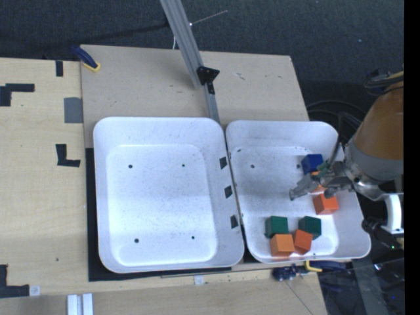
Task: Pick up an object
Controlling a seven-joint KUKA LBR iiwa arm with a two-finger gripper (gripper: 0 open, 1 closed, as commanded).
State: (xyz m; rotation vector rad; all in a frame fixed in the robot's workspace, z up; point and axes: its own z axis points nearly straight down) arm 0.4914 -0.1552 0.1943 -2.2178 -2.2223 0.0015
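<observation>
From the overhead camera you see the claw (307, 188) low in the right bin (262, 136), near its right wall, with its two fingers spread apart and nothing between them. The nearest candidates are a blue block (312, 161) just above it and an orange block (326, 204) just below and to its right; both sit close to the fingers, and you cannot tell whether either is touched. That crowding is your main risk: the fingers may straddle neither block cleanly, nudge one aside, or close on bare plastic. The bin's right wall is near, so a block pushed that way could wedge against it. Further down lie two green blocks (277, 225) (309, 226) and two more orange ones (283, 243) (302, 240), packed together, so a grab there could pinch two at once. The left bin (105, 176) is white and speckled like the right one. Both rest on a pale wooden bench (131, 77), with dark floor (295, 12) beyond and a grey metal bar (180, 25) slanting over the bench.
</observation>
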